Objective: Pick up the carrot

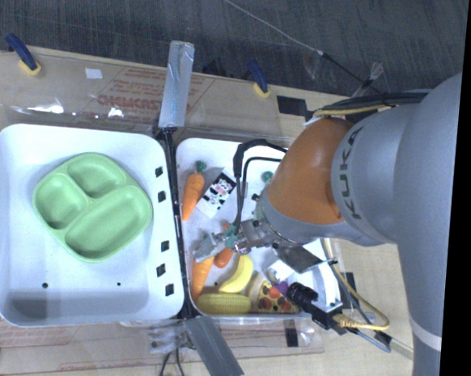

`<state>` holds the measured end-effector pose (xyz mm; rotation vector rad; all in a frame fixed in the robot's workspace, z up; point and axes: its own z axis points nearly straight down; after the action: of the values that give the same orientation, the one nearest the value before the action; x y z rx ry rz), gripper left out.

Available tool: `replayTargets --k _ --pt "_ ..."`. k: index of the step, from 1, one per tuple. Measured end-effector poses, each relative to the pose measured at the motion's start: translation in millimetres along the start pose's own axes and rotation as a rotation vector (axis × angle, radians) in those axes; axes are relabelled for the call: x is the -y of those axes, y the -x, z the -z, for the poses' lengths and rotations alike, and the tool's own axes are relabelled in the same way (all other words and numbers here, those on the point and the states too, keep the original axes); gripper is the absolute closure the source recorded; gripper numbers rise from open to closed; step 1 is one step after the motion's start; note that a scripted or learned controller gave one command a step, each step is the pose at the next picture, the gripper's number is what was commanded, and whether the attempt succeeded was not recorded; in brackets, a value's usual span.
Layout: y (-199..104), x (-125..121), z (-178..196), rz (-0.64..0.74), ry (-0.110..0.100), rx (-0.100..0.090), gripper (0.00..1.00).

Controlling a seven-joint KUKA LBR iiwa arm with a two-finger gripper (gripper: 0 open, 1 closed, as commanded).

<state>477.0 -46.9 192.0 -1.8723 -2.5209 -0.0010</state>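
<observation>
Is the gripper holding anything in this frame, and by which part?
Cannot tell. The gripper is down in the right bin, close to a carrot; no hold is clear.

Setting: robotics laboratory, test bench. We list as evidence:
- an industrial arm (382, 178), grey with an orange band, reaching over the bench
- a left bin (7, 206) and a right bin (214, 147), both white, side by side on a cardboard sheet (105, 92)
- a blue clamp (23, 54) at the sheet's far left corner
- play food in the right bin: carrot (193, 194), banana (239, 274), corn (225, 303)
- dark carpet (87, 9) beyond the sheet's far edge
</observation>
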Motion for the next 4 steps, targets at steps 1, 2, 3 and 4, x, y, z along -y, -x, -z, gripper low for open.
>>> replayTargets --k 1,2,3,4 --pt "-12.3 -3.7 -0.5 -0.069 0.000 0.001 0.00" --pt "-12.5 -3.7 -0.5 -0.069 0.000 0.000 0.00" --pt "-12.5 -3.7 -0.5 -0.069 -0.001 0.000 0.00" --pt "-12.5 -3.7 -0.5 -0.069 -0.001 0.000 0.00"
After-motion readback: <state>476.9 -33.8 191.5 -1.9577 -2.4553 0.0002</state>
